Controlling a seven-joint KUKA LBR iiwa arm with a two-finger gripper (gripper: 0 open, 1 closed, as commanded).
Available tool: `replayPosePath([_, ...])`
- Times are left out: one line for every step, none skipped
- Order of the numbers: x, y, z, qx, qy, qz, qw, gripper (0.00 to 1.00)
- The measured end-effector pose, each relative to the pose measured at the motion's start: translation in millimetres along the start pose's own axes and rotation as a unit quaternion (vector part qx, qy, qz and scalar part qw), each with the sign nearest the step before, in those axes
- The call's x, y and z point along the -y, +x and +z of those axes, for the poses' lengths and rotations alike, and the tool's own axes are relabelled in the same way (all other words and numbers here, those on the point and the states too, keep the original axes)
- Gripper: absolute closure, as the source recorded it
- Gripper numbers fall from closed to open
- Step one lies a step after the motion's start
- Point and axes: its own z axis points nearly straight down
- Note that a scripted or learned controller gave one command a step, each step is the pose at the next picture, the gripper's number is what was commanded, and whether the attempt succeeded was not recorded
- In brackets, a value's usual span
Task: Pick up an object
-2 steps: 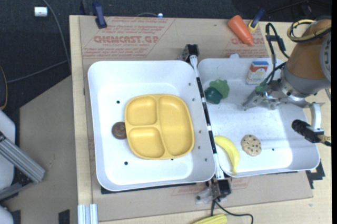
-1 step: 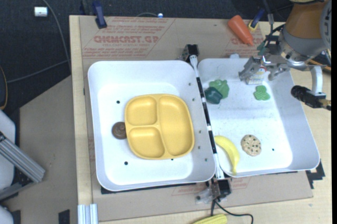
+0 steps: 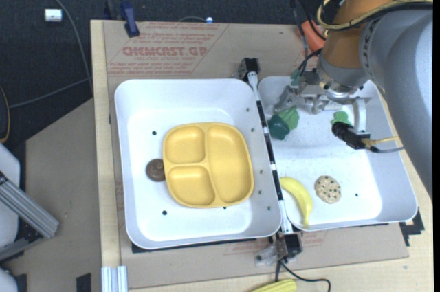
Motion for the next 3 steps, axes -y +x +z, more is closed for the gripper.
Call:
replayPosePath([-5,5,0,0.001,-0.001,0.0,1.0,0.0])
replayPosePath([89,-7,0,0.001,0.0,0.001,1.0,0.0])
replayPosePath([179,-66,0,0.001,0.0,0.001,1.0,0.0])
